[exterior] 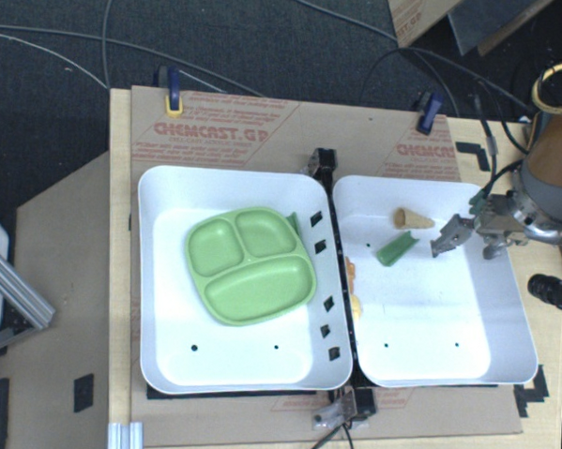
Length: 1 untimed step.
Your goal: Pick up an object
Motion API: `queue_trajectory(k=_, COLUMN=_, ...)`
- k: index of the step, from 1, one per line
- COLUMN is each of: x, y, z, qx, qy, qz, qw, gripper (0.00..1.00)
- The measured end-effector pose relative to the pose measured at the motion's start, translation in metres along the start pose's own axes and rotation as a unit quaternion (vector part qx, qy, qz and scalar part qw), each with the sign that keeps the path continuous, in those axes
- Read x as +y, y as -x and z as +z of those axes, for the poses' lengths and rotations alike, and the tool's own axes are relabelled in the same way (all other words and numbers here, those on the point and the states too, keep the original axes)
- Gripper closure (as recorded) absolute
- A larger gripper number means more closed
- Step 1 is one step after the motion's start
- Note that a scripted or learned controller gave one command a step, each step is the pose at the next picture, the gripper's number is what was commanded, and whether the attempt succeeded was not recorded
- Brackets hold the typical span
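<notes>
In the right bin [502,306] a green block [395,247] lies tilted near the back. Just behind it rests a small tan cone-shaped piece [413,218]. An orange piece [351,274] and a yellowish piece [356,307] lie against that bin's left wall. My gripper [468,245] hovers over the bin's back right part, to the right of the green block and apart from it. Its two fingers [446,241] stand spread open with nothing between them.
The left bin [162,335] holds a green divided plate [251,264]. A black divider with clips [328,268] runs between the bins. Blue clamps [173,89] sit at the board's back edge. Cables and cardboard lie beyond the bench.
</notes>
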State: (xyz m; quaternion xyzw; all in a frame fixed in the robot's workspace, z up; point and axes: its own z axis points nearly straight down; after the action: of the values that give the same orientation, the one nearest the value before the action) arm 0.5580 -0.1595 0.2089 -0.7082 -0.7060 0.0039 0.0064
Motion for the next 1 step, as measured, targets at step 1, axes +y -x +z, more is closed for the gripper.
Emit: queue_trajectory(k=1, x=0.0029, y=-0.0003, z=-0.0072, qx=-0.001, qy=0.007, qz=-0.002, qw=1.0000, gripper=0.00)
